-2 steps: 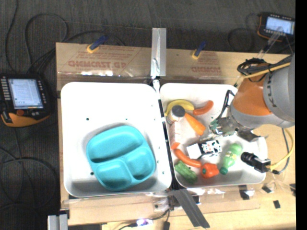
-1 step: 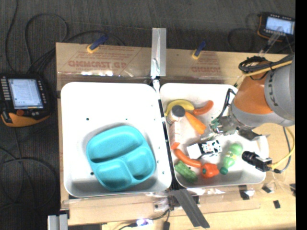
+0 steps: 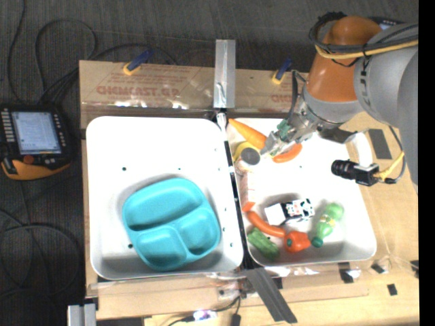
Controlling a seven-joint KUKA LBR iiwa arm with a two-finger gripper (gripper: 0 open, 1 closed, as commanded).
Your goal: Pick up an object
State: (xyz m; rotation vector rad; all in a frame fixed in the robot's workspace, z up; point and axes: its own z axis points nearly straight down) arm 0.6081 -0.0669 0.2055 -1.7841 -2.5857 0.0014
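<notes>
Claw (image 3: 284, 140) low in the right white bin (image 3: 360, 216), its opening cannot be told, touching a small orange-red curved piece (image 3: 289, 154), beside an orange plastic carrot (image 3: 247, 134)

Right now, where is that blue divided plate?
The blue divided plate lies in the left bin, toward its near right corner, close to the wall shared with the right bin that holds the toy food.

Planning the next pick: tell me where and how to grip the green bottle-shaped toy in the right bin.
Probably grip the green bottle-shaped toy across its narrow middle, coming from straight above. It lies flat and tilted near the right bin wall, its upper side free, the red tomato-like toy near its lower end.
</notes>
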